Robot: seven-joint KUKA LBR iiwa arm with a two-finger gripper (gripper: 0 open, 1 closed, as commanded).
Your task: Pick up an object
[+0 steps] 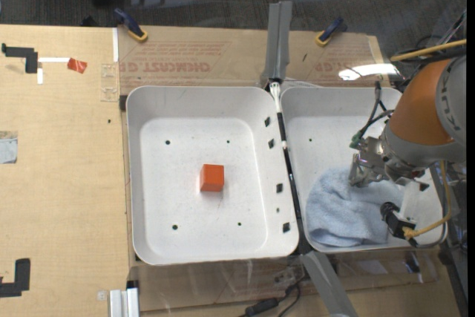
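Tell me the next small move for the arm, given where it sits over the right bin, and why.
Probably a short straight descent onto the light blue cloth. The gripper sits at the cloth's upper right edge in the right bin, so the cloth is the nearest thing to take. The orange block lies alone in the left bin, well across the divider. I cannot see how the fingers stand.

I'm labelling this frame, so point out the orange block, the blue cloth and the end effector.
orange block (pixel 212 178): camera view, middle of its top face.
blue cloth (pixel 343 213): camera view, middle of the crumpled fabric.
end effector (pixel 363 173): camera view, its lower tip above the cloth.
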